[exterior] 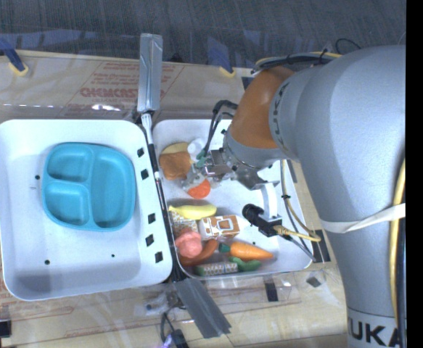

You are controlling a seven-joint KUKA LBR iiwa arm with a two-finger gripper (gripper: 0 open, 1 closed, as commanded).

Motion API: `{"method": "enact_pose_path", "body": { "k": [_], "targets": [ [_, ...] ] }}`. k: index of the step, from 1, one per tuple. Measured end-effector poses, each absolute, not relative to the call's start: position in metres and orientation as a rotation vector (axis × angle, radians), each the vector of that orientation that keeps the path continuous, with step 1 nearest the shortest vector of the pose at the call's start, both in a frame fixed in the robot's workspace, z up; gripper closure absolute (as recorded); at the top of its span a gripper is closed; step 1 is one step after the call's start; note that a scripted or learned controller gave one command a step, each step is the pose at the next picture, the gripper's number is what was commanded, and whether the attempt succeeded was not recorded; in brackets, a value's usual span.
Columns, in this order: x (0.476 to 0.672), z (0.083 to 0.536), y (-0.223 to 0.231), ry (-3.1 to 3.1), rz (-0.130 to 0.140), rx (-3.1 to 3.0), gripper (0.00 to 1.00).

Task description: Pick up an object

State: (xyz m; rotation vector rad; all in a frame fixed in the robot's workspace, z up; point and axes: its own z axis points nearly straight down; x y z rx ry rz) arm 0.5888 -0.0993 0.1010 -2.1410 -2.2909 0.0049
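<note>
A wooden bench (66,85) covered with clear printed sheeting stands on dark ribbed flooring and bears two shallow white bins side by side, split by a metal divider bar (150,71). The left bin (22,267) holds a blue sectioned plate (89,185), lying flat in its upper half. The right bin (298,256), just beside the left one across the divider, carries a clutter of toy food. Nearest the divider at the top sits a brown bun (175,162). Below and to the right of the bun lies a small red-orange piece (199,189). Further down from the bun lie a yellow banana (192,211), a small printed box (220,227), a pink round item (189,244), an orange carrot (251,251) and a dark green ridged piece (215,269) against the bin's lower wall. The grey arm (356,158), with its orange band (258,118), reaches in from the right, and its gripper (210,167) hangs low in the right bin, just right of the bun and just above the red-orange piece. Whether the hand is released or clenched cannot be told from this angle, and nothing can be seen held in it. A black cable (265,222) trails from the wrist toward the carrot.
</note>
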Motion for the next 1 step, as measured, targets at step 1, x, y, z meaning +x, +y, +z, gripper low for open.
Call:
{"method": "enact_pose_path", "body": {
  "k": [1],
  "targets": [
    [0.6151,0.1919,-0.0654,-1.983,0.002,-2.434,1.00]
  ]
}}
